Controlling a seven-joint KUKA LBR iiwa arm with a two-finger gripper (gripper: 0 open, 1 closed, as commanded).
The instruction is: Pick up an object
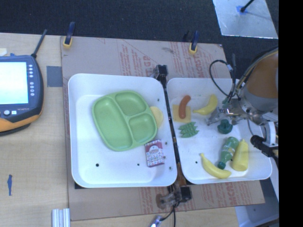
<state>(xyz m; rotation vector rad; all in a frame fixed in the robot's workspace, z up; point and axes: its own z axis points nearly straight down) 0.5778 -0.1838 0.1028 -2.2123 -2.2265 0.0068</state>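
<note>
The gripper [222, 119] hangs low in the right bin [189, 171], over a small dark teal piece [225, 126], probably the object it aims at. Whether the fingers are open or hold anything, I cannot tell. The piece is small, so a grasp may slip or close on nothing. A yellow banana [207, 108] lies just beside, and the green bottle [227, 151] near below; both could be pushed. The left bin [85, 174] holds a green plate [124, 119] and is well apart.
</note>
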